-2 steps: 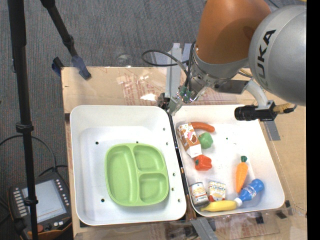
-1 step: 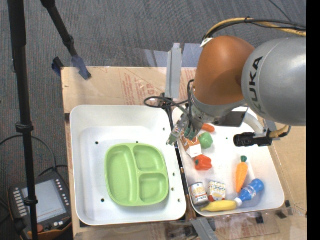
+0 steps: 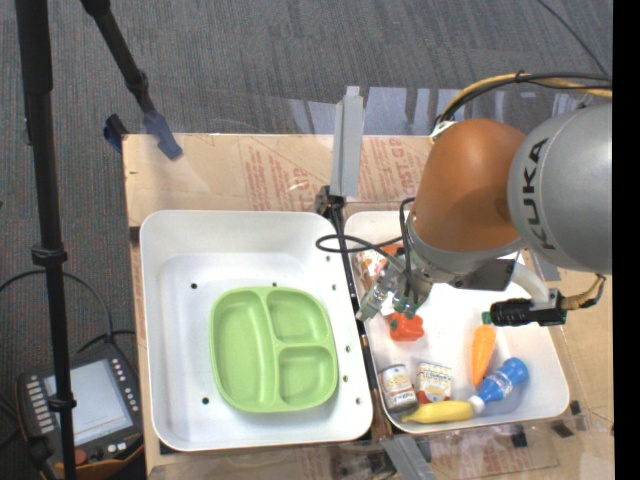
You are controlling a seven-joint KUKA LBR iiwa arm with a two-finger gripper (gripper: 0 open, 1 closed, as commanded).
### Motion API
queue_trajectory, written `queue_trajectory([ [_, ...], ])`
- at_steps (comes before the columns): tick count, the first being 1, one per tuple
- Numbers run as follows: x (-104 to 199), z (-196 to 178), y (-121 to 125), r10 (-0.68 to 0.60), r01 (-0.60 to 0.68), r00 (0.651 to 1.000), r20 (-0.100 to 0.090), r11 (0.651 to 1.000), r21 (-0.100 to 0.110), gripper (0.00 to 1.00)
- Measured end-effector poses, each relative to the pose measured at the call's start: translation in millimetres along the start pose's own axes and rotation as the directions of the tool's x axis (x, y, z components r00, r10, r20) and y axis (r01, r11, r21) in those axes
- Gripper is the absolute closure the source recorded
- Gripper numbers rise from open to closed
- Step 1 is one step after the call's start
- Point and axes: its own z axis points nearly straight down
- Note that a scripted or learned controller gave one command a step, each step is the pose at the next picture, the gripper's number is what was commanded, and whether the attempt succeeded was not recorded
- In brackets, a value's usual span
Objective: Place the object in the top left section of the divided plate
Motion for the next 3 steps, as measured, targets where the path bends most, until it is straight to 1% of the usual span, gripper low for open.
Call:
queue_trajectory([
  [1,18.6,6.2,63.1,-0.098,0.098,0.995,0.001,0.995,0.000,1.00],
  [2,-29.0,-32.6,16.5,-0.261,0.261,0.965,0.004,0.965,-0.002,1.00],
  [3,-26.9,5.5,13.3,-0.277,0.277,0.961,0.003,0.961,-0.001,1.00],
])
